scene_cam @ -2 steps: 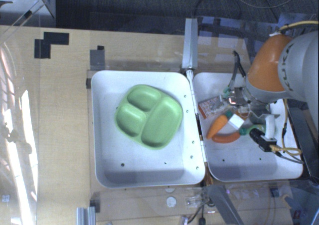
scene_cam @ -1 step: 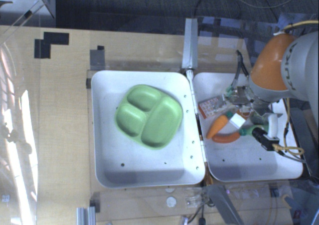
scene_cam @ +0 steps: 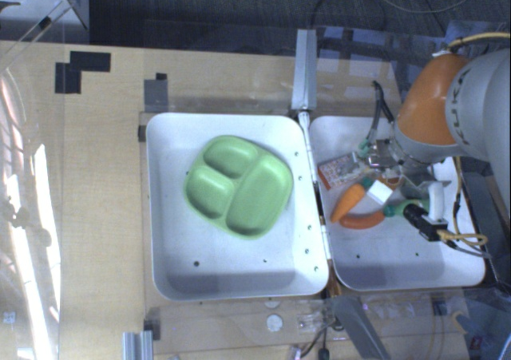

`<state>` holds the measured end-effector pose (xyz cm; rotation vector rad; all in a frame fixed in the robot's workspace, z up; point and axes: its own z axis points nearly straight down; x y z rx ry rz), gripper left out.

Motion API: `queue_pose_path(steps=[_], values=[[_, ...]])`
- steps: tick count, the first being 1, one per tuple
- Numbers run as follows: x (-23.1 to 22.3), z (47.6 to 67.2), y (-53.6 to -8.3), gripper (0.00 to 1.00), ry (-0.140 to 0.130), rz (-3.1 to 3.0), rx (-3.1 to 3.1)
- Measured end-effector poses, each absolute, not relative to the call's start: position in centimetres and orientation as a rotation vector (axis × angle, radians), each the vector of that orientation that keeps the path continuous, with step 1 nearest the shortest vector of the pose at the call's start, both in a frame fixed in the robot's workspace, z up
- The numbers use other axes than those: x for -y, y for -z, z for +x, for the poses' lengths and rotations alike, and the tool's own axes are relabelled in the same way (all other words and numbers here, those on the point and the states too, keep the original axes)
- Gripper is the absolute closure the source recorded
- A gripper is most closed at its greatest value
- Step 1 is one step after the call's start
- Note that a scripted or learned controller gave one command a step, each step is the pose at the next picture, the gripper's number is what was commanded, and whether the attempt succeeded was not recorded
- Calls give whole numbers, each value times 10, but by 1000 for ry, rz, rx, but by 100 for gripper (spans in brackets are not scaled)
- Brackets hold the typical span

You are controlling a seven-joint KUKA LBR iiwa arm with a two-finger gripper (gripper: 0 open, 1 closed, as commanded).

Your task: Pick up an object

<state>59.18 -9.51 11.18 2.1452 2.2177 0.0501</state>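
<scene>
The left white bin (scene_cam: 160, 215) carries a green three-compartment plate (scene_cam: 239, 184) near its middle, tilted toward the far left corner. In the right white bin (scene_cam: 415, 270), an orange carrot-shaped toy (scene_cam: 349, 201) lies by the left wall, a second orange piece (scene_cam: 363, 220) touching it, with a small printed packet (scene_cam: 338, 169) just behind; its writing is too small to read. The gripper (scene_cam: 383, 160) hangs over these; whether it is clenched or released cannot be told.

Green tray (scene_cam: 239, 184) in left bin (scene_cam: 164, 215)
</scene>
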Motion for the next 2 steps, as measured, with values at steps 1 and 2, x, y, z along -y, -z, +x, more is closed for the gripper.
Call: queue_pose_path(steps=[1, 2], values=[[101, 582, -112, 0, -70, 2233, -2127], [101, 585, -111, 0, -53, 2173, -2196]])
